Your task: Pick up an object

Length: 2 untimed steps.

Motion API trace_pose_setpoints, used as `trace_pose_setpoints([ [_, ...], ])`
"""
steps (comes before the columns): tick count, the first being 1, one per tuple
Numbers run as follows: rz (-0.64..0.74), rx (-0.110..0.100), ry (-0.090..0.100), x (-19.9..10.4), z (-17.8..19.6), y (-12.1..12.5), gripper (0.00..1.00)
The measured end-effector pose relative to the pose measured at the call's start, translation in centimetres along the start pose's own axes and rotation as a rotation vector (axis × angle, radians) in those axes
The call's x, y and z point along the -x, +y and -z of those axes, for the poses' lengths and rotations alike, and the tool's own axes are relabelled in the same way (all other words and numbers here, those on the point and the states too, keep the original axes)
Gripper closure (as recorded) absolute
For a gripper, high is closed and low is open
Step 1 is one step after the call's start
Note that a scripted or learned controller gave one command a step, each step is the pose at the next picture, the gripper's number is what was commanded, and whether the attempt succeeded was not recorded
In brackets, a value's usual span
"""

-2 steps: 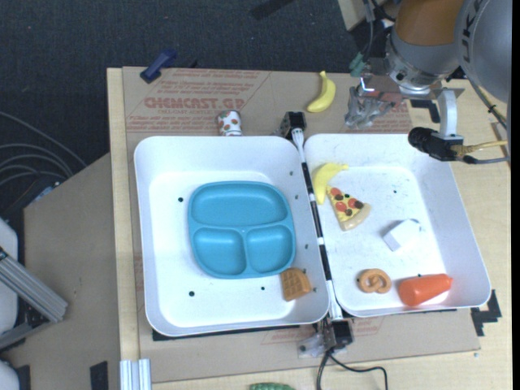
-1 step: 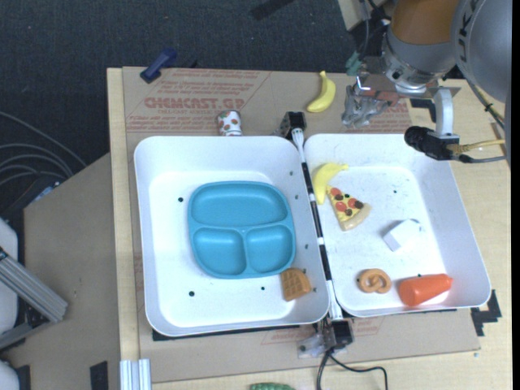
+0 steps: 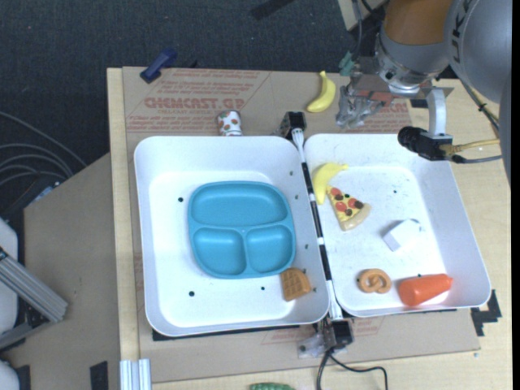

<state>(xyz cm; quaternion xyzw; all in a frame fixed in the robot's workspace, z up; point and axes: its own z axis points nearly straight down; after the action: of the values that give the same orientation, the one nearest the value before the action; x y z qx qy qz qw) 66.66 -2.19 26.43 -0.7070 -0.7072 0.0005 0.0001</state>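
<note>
The carrot (image 3: 424,288) lies nearest the camera, in the right bin (image 3: 459,218) at its near edge, long axis running left to right, with the pretzel (image 3: 374,281) just beside it on the left. From the carrot, the gripper (image 3: 357,114) hangs well beyond the bin's far rim, carrying nothing; how its jaws stand I cannot tell, so the carrot sits toward the camera from them

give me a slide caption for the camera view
KUKA arm's gripper hovers above the right bin holding toy foods; blue tray in left bin.
</note>
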Motion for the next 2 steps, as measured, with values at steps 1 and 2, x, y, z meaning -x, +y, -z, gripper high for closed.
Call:
trace_pose_setpoints([
  [1, 0.000, 0.000, 0.000, 0.0, 0.0, 0.0, 0.00],
  [2, -0.002, -0.002, 0.001, 2.4, -5.9, -5.3, 0.00],
])
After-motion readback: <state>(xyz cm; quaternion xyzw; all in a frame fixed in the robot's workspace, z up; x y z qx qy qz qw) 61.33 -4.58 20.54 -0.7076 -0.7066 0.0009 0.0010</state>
